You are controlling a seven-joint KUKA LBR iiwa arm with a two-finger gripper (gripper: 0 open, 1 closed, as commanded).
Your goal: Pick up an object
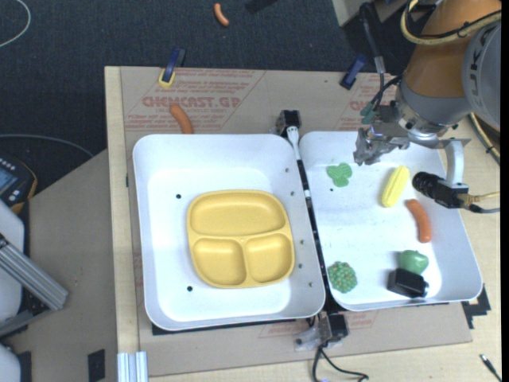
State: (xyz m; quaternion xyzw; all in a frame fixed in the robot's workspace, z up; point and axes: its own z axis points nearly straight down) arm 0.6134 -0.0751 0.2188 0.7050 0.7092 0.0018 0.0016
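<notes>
- While the gripper [367, 154] hangs in the upper right of the frame, whether it is spread or pressed together cannot be told.
- Green broccoli [339, 174] lies just lower left of it.
- Yellow corn [394, 186] lies right of the broccoli, in the right bin [358, 297].

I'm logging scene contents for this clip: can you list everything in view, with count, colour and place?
bins: 2, white, side by side on the bench
divided plate: 1, yellow, left bin
broccoli piece: 1, green, right bin, upper left
corn cob: 1, yellow, right bin, upper middle
sausage: 1, orange, right bin, right side
round textured item: 1, green, right bin, lower left
green item: 1, right bin, lower right
black block: 1, beside the green item
sausages outside bins: 2, orange, one on the board, one on the floor
gripper: 1, grey, above right bin's upper edge
</notes>
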